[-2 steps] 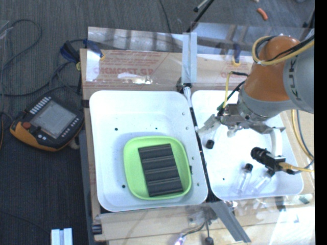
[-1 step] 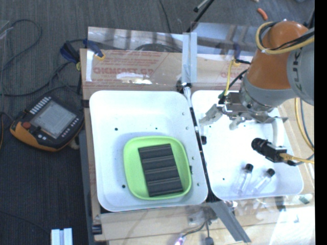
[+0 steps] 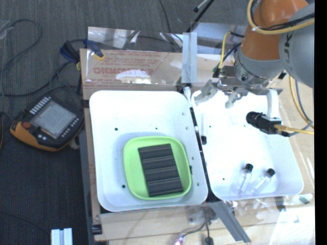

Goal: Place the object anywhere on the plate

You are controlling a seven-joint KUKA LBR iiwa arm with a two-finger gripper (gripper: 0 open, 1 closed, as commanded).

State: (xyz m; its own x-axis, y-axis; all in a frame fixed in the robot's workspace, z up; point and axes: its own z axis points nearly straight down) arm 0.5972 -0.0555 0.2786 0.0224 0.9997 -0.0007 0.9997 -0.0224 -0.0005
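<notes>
Down at the lower middle of the frame, the green plate (image 3: 132,152) sits in the left bin (image 3: 107,116), and the dark ribbed block (image 3: 160,170) lies flat on it, inside the plate's rim and filling most of its centre. To the lower right, two small clear vials with black caps (image 3: 253,176) lie side by side on the floor of the right bin (image 3: 225,157), well apart from the plate. Higher up, at the upper right, the end effector (image 3: 219,93) hangs above the far edge of the right bin, its two pale fingers (image 3: 206,92) spread apart with nothing between them. Above it the arm's orange band (image 3: 271,14) fills the top right corner. At the left of the frame, off the table, a handheld control pendant (image 3: 48,122) rests on the dark floor.
</notes>
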